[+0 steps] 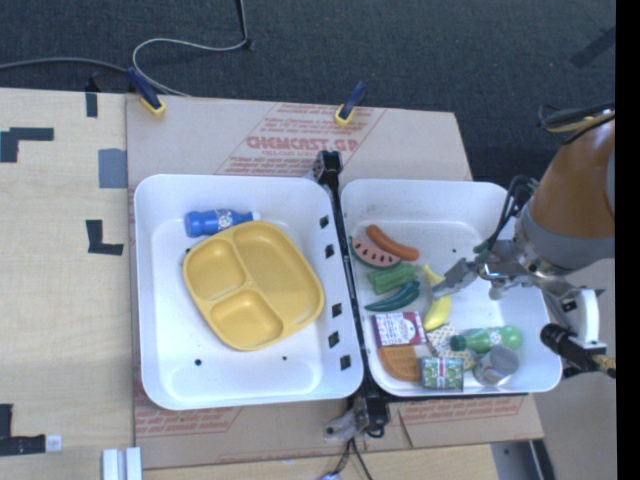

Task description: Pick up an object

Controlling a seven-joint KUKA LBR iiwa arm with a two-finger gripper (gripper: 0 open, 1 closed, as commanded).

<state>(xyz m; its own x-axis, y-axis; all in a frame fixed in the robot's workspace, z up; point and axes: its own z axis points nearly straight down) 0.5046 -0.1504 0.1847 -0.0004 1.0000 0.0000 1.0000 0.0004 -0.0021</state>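
Gripper (452, 280): jaws' state cannot be told, above right bin (440, 200), banana (437, 311) at its seven o'clock. Risk: crowded toys; fingers may nudge neighbours, closing on nothing.

Yellow divided plate (254, 284) fills the left bin (160, 368); the hand (452, 280) hovers over toys in the right bin (450, 196).

The cardboard sheet (290, 140) under the two bins carries red print along its far edge; the large line reads roughly "CHEMCAST GP", and the smaller lines beneath it are too small to read. In the right bin, the small red carton (398, 329) and the green carton (441, 372) bear labels that are illegible.
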